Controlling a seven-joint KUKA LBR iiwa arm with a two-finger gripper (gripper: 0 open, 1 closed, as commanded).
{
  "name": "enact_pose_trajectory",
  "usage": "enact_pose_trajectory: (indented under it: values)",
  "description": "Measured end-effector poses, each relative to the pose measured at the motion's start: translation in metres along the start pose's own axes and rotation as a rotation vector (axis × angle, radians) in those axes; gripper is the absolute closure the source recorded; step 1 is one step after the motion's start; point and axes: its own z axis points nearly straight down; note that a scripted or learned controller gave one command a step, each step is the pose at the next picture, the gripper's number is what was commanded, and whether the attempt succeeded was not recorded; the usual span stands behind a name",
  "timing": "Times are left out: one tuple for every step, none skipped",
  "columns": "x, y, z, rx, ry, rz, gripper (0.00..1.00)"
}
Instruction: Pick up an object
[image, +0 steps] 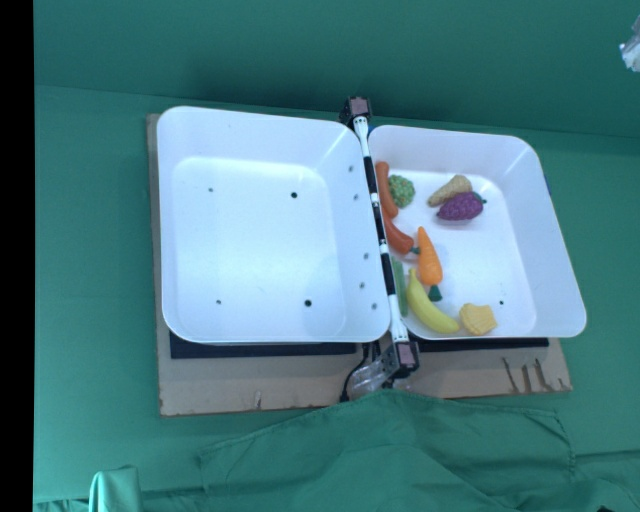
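my claw's state: cannot tell. candidate objects sit in the right shallow white plastic bin (545, 250), crowded toward its left wall. target: small orange plastic carrot (429, 259), lying flat beside the curved yellow plastic banana (430, 312). judged light, stiff, smooth and slippery; best taken across its thicker middle.

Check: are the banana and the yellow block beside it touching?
Cannot tell. In the camera view the banana tip runs up to the yellow block at the right bin's near edge, with no plain gap and no plain contact.
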Motion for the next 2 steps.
enact_pose_trajectory:
  values:
    - [-0.001,0.000,-0.014,-0.007,-0.004,0.003,1.00]
    - [-0.001,-0.001,-0.028,-0.014,-0.007,0.006,1.00]
